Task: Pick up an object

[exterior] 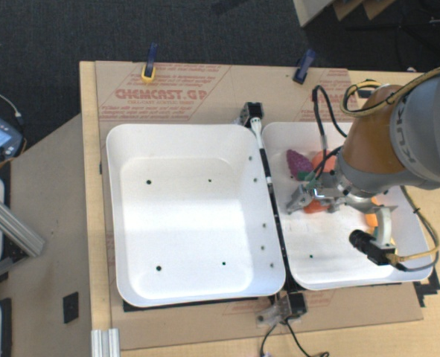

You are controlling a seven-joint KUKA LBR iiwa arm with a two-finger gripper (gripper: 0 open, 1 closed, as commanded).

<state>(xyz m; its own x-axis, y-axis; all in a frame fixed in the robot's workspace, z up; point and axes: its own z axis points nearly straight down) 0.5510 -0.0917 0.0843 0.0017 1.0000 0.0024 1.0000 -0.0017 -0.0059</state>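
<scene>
At the near edge of the desk [205, 326], a clamp with a cable [283, 311] is seen between the two bins. The left bin [182, 274] is seen in full. In the right bin [339, 270], the end effector [314, 197] is lowered close to the floor, above an orange object [314, 207] that is mostly covered by it. Whether its fingers are spread or pressed together cannot be told. A second orange piece [371, 219] is half hidden under the wrist. Farther back, a purple and green object [301, 163], perhaps a toy, is lying just beside the arm [398, 136].
</scene>
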